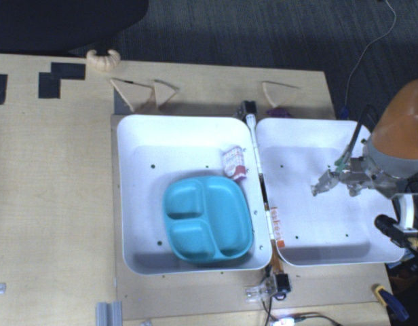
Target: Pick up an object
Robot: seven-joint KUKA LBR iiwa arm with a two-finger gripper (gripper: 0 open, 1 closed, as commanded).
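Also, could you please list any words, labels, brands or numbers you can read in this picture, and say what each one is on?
None can be read.
Small packet in the left bin: red and white print, too blurred to read.
Strip on the rim between the bins: orange marks, too small to read.
Blue divided plate: no print visible.

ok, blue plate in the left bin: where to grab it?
Take the blue plate by its raised rim on the edge toward the right bin, coming down from above. It lies flat, too wide to span. The gripper hangs over the right bin.
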